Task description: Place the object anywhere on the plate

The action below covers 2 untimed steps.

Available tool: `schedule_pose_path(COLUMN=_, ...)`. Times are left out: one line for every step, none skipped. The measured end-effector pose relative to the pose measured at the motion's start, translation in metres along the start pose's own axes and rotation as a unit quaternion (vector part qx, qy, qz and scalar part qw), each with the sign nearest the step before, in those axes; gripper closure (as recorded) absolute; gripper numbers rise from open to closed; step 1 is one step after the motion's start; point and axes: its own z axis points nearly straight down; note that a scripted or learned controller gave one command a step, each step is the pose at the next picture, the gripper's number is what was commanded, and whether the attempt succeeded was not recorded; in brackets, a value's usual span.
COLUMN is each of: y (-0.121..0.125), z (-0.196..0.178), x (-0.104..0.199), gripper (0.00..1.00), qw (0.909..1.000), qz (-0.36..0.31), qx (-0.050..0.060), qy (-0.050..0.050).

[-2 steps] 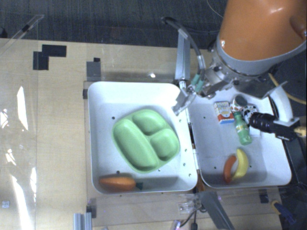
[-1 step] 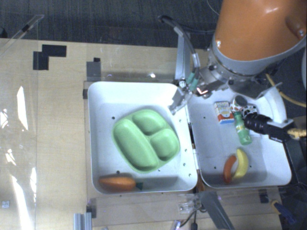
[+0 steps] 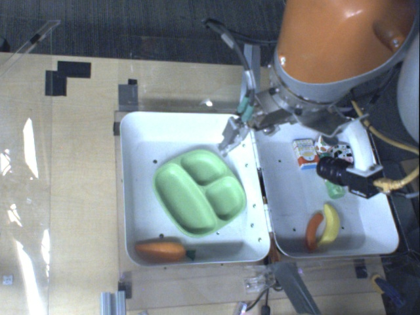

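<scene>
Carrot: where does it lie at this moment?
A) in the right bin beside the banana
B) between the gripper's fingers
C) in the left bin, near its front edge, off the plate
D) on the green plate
C: the carrot lies on the floor of the left bin by its front wall, apart from the green plate.

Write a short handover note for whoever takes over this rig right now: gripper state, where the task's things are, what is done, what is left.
Gripper: above the left bin's far right corner, just beyond the plate; nothing visible in it.
Plate: green, three compartments, in the left bin, nothing on it.
Carrot: left bin, near edge, off the plate.
Banana: right bin, beside an orange item; small carton farther back.
Done: nothing placed.
Left: pick an object and set it on the plate.
</scene>
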Motion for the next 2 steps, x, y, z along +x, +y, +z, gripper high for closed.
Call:
schedule_pose_path(y=-0.002, z=0.079, x=-0.017, gripper=0.0, qw=0.9965, qz=-0.083, qx=0.001, qy=0.0)
schedule_pose_path(y=-0.002, z=0.165, x=-0.023, gripper=0.0, qw=0.9991, qz=-0.042, qx=0.003, qy=0.001)
